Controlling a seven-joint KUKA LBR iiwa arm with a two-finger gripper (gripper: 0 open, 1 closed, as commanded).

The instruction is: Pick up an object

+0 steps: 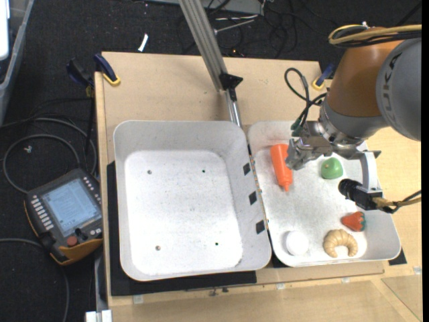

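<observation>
The camera view showed the gripper [299,154] low over the right bin [385,250], near that bin's far edge and just beside an orange carrot [281,166]. The carrot lay lengthwise by the bin's left wall, its thick end toward the far edge and its tip pointing to the near edge. The gripper's dark metal body stood at the carrot's right side, close against its upper half; whether the jaws were open or closed could not be told, and nothing could be seen between them.

Right of the gripper sat a small green round object [330,169], toward the bin's far right corner. A red strawberry-like piece [354,221] lay by the right wall, partly behind a black fitting on the arm. Near the bin's near edge rested a tan croissant-shaped object [341,243], and to its left a white round object [297,243], both apart from the carrot.

The left bin [127,139] lay alongside, its right wall touching the right bin's left wall. Both bins sat on a pale wooden bench [167,86]. The grey arm with its orange band [358,72] reached in from the right above the right bin's far edge. A handheld control pendant [64,210] lay on the dark floor left of the bench.
</observation>
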